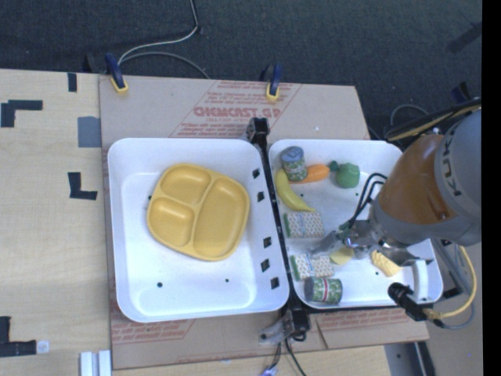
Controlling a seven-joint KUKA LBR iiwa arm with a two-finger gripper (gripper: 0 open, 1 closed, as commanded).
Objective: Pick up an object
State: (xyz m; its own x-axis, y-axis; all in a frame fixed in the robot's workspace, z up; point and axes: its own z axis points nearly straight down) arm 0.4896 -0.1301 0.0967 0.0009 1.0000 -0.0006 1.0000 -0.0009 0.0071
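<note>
Camera view looks down on the right bin [354,297], where the jaws [335,245] hang low among small groceries, spread open with nothing between them. A small yellow piece [341,257] lies just below the tips, a packet [304,225] just to their left. The yellow tray [199,211] sits well apart in the left bin [125,210].

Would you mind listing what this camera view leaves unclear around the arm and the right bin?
- Gripper: small and blurred, so its grip state is unreadable.
- Yellow piece under the gripper: partly covered, identity unclear.
- Right bin: its right side is hidden by the arm.
- Can labels: too small to read.
</note>
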